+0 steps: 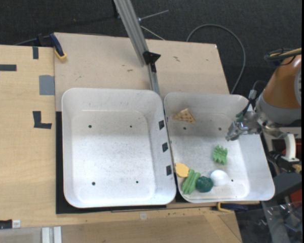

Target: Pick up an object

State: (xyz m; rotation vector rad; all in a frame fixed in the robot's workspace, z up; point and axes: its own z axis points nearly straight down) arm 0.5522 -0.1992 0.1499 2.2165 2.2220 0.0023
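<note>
Claw [233,134] low over right bin [253,158], holding nothing

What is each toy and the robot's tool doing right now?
tool: low over the right bin, near its right wall
tan wedge: lying flat
green spiky piece: lying alone
white ball: touching dark green lump
yellow piece: beside green stalk

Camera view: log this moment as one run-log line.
claw: over right bin, near its right wall | held: nothing seen | nearest: green toy | others: tan wedge, white ball
</note>
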